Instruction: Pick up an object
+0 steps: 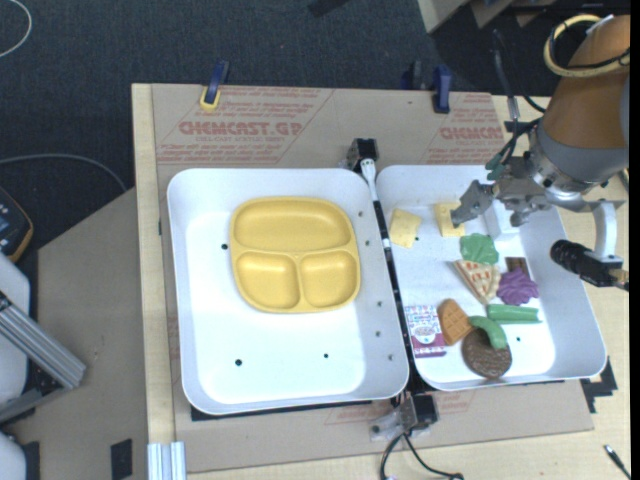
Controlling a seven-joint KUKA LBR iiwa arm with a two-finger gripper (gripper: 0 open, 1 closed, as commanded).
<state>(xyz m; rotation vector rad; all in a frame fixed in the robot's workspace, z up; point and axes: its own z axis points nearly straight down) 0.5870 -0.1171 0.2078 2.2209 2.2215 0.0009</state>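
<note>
My gripper (495,210) hangs over the back part of the right bin (575,318), open, with bare bin floor between its fingers. Just to its left lies a small yellow block (446,219), and a green leafy piece (478,248) sits just in front of it. A yellow cheese wedge (404,228) rests near the bin's left wall. Nearer the front lie a waffle-patterned wedge (478,279), a purple grape bunch (517,288), a green bean (515,314), an orange bread piece (453,320), a brown round cookie (487,357) and a pink-and-white packet (425,328).
The left bin (200,298) holds a yellow divided plate (295,253). A black clip (362,154) sits where the two bins meet at the back. The arm's black fitting (580,260) overhangs the right bin's right side.
</note>
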